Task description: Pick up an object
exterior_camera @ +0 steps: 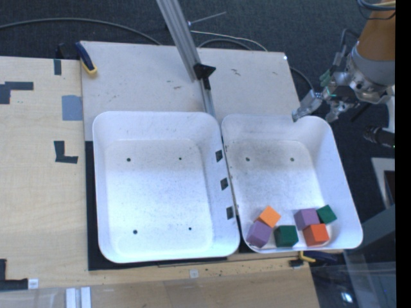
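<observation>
Camera view is showing the gripper [316, 108] hanging with jaws apart and holding nothing over the right bin's [340, 172] far rim, well apart from the blocks [292, 226] that are sitting clustered by its near wall, likely waiting to descend.

The claw [318, 106] hangs over the right bin's [334, 159] far corner, well apart from the blocks [292, 226].

My arm reaches in from the upper right, its orange band high at the frame's edge. My gripper [317, 106] hangs low at the wrist's end, fingers spread, holding nothing.
</observation>
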